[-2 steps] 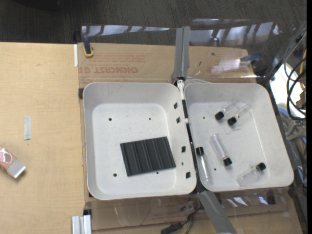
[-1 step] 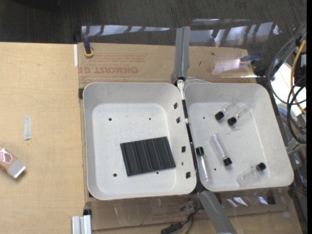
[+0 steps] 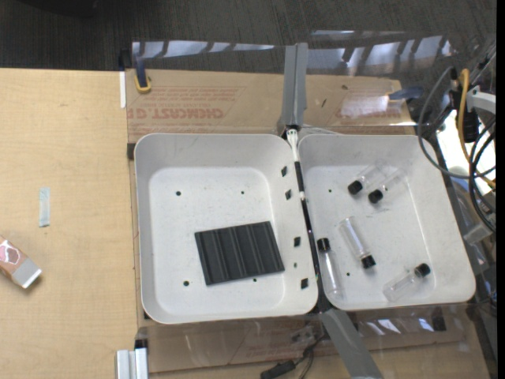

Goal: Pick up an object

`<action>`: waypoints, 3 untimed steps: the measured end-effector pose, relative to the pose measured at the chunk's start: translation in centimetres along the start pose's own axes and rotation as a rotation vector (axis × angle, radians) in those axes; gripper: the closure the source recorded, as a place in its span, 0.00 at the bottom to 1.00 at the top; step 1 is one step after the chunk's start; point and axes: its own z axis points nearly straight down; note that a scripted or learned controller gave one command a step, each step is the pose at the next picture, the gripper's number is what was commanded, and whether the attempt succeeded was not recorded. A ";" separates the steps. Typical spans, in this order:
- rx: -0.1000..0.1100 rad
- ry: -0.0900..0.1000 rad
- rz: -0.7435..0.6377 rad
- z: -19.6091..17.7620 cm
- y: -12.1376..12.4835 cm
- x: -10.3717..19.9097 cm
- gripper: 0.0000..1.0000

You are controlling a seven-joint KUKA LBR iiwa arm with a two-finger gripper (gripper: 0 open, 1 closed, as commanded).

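A black ribbed rectangular pad (image 3: 239, 253) lies flat in the left white bin (image 3: 158, 172), toward its front middle. The right white bin (image 3: 442, 212) holds several clear vials with black caps. Two vials (image 3: 371, 181) lie close together near the back. Another vial (image 3: 355, 241) lies in the middle. A fourth vial (image 3: 327, 268) rests along the bin's left wall. One more vial (image 3: 406, 281) sits at the front right corner.
Brown cardboard (image 3: 205, 109) lies behind the bins, with a grey upright post (image 3: 295, 85) between them. Cables (image 3: 473, 133) hang at the right. On the wooden bench to the left are a small grey strip (image 3: 44, 207) and a pink-and-white block (image 3: 17, 264).
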 end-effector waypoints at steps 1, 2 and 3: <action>-0.001 -0.001 -0.326 0.3 -0.7 -1.2 1.00; 0.000 0.000 -0.768 -2.3 -1.5 1.1 1.00; 0.000 0.000 -0.833 2.3 -0.9 1.5 1.00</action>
